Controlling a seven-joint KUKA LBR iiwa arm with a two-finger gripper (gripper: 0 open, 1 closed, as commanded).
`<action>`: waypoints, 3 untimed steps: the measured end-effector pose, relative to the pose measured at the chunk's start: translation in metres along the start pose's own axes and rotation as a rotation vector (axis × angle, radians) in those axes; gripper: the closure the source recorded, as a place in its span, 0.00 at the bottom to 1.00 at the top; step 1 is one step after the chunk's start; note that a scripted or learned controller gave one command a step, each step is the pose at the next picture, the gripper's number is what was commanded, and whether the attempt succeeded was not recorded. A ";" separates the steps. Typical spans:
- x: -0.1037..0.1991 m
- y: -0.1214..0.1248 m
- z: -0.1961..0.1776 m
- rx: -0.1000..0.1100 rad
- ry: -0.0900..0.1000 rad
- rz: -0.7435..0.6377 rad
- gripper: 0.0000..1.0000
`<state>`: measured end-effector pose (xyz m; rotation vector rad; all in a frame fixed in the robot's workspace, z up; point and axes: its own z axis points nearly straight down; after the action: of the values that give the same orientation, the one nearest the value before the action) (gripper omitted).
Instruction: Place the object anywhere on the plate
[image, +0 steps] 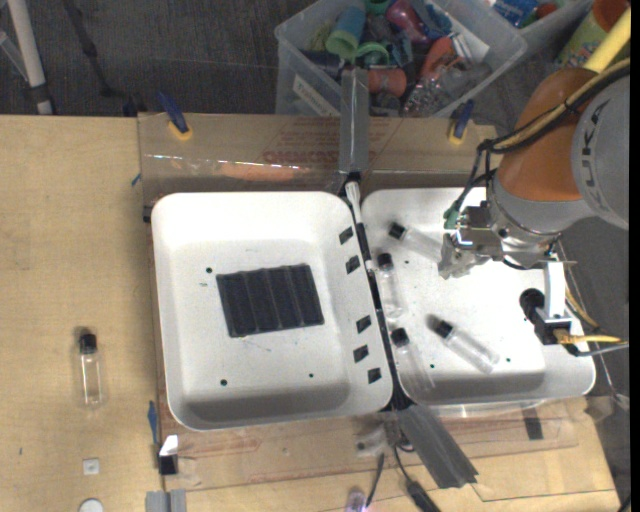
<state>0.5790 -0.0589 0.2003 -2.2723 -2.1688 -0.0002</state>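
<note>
1. Task not yet done, by the look of things: dark ribbed plate (270, 300) lying bare in the left bin (180, 230), nothing resting on it
2. Likely object, a clear vial with a black cap (462, 341), lying on its side on the floor of the right bin (575, 375), well apart from the plate and across the divider (368, 290) between the bins
3. More small clear vials with black caps near the divider in the right bin, one toward the upper part (397, 231), others by the wall lower down (399, 338); hard to say which one is meant
4. Gripper (462, 252) hanging over the upper middle of the right bin, above and apart from the lying vial; nothing visible between its tips, and spread of the tips too small and blurred to judge, so cannot tell wide or narrow
5. Left to do, judged from this: descend, take a vial, lift clear of the divider, cross to the left bin, set down on the plate
6. Open room: broad bare floor around the lying vial, good for a descent; vials by the divider crowded against the wall and its black clips
7. Plate ringed by free white floor on all sides, well in from the bin rims
8. Stray vial (90, 368) on the bench (60, 220) left of the bins, outside the working area
</note>
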 end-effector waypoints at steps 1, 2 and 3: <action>0.001 0.001 -0.010 -0.003 0.000 -0.001 1.00; 0.043 0.059 0.016 -0.001 -0.001 -0.052 1.00; 0.044 0.060 0.006 -0.004 -0.003 -0.054 1.00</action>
<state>0.6410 -0.0180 0.1946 -2.2160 -2.2328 -0.0015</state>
